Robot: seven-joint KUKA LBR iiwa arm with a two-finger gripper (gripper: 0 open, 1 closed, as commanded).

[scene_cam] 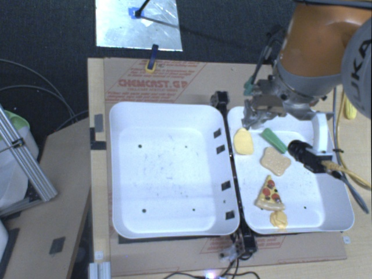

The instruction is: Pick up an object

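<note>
Approach step: claw [251,120], grip state not discernible, hovers at right bin's [340,220] upper left just above yellow piece [243,142]; next move likely calls for a straight descent onto it.

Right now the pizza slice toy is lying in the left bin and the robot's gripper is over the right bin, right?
Not quite. The camera view shows the pizza slice toy lying in the right bin, not the left bin. The gripper is over the right bin.

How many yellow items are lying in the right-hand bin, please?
2: a yellow lump at the bin's upper left beside the divider, and a small yellow piece near the front edge. The arm may hide others.
</note>
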